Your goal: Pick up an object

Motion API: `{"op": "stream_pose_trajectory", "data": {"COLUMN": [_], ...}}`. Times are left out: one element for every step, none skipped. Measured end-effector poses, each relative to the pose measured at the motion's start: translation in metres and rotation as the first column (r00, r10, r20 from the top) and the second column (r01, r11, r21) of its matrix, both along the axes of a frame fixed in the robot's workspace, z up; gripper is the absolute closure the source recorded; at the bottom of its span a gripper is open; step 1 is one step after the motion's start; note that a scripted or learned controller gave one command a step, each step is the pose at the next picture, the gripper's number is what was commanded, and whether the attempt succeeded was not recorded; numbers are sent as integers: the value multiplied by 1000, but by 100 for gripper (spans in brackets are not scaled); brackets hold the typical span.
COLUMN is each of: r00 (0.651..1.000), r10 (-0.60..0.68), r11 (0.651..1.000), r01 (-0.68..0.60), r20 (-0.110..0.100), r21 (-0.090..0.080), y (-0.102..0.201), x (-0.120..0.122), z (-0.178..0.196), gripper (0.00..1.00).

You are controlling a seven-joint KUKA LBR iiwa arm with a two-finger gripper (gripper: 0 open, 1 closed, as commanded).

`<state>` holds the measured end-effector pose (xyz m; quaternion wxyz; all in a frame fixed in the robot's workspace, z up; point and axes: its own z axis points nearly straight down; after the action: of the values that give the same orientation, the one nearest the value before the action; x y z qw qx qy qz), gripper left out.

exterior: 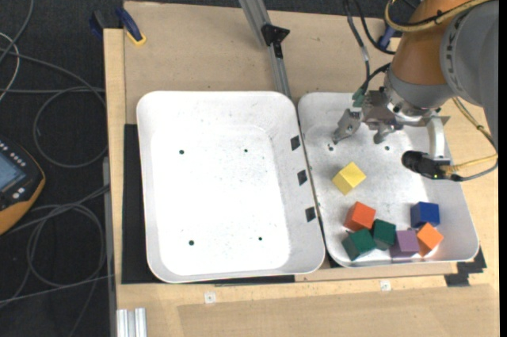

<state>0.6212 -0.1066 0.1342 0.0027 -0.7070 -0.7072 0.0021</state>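
Observation:
My gripper [360, 135] hangs over the back part of the right bin [317, 109], its two fingers spread apart with nothing between them. A yellow cube [348, 178] lies just in front of it, a short way below the fingertips in the view. Nearer the front rim lie an orange-red cube [361, 215], two dark green cubes [384, 232] [358, 243], a purple cube [407, 242], an orange cube [429, 236] and a blue cube [425, 213].
The left bin [214, 185] sits beside the right one, bare white with a few dark specks. A slanted metal pole [252, 2] runs down to the bins' back edge. Cables loop around the arm at the upper right.

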Motion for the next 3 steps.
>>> {"op": "stream_pose_trajectory", "data": {"r00": [1000,1000,1000], "r10": [1,2,1], "r11": [1000,1000,1000], "r01": [-1,-2,-1], "r20": [9,15,9], "r21": [0,-2,-2], "y": [1,4,4], "x": [2,12,13], "z": [15,76,73], "gripper": [100,100,100]}}
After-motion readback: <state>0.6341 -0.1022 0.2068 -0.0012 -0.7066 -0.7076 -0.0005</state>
